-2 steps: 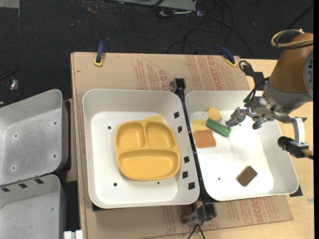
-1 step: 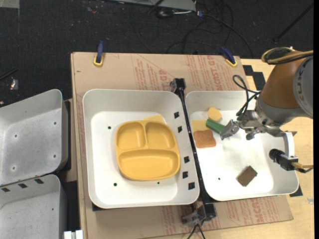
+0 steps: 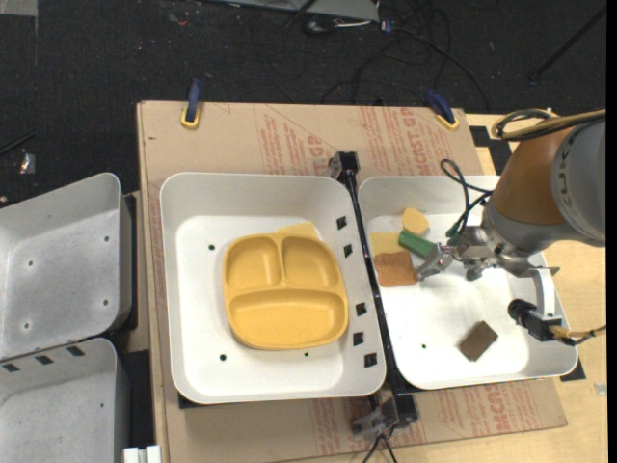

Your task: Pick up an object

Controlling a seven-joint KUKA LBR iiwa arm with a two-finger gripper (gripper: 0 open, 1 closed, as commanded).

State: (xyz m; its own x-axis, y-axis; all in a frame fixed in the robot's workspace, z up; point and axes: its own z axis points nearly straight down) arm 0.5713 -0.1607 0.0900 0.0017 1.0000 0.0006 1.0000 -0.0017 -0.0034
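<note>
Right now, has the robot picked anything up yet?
Not yet. Done: the grey arm's gripper has reached into the right white bin, beside the green block and flat brown square. In hand: nothing visibly lifted; all pieces lie on the bin floor. Left: grasping one and raising it.

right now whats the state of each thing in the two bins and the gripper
yellow divided tray: flat in the left bin, right way up, nothing in its compartments
green object: in the right bin, lying tilted by the gripper
tan block: flat, beside the green object
yellow piece: lying near the right bin's far side
brown block: lying alone, apart from the others
gripper: low over the right bin, near the green object, holding nothing visible
</note>
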